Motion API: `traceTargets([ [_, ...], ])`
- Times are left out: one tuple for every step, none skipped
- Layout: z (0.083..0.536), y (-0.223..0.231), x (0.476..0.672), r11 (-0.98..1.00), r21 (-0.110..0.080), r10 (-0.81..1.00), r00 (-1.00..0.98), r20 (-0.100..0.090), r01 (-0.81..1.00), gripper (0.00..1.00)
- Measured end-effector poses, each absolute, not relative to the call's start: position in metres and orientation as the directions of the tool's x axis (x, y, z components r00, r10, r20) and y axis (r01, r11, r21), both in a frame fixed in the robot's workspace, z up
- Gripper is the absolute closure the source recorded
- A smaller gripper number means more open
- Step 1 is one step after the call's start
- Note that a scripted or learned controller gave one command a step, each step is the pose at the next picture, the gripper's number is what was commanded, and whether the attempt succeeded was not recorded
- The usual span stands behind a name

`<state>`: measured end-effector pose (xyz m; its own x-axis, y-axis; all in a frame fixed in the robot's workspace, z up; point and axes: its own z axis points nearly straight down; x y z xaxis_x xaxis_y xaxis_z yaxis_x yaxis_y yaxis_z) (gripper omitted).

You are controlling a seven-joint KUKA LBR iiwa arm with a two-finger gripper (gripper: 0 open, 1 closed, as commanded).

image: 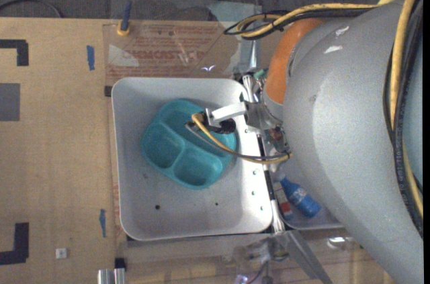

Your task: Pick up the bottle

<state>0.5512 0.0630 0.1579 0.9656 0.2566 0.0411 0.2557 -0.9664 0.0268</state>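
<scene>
Though half under the arm [349,108], bottle [300,199] in right bin [308,223].

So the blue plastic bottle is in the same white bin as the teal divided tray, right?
No. The camera view shows the blue plastic bottle in the neighbouring white bin, not in the white bin that holds the teal divided tray.
</scene>
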Motion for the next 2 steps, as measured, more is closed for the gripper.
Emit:
traceTargets([
  [0.193,0.175,0.554,-0.978,-0.001,0.208,0.978,0.000,0.208,0.00],
  [0.184,0.087,0.526,-0.980,-0.002,0.201,0.980,-0.006,0.201,0.00],
])
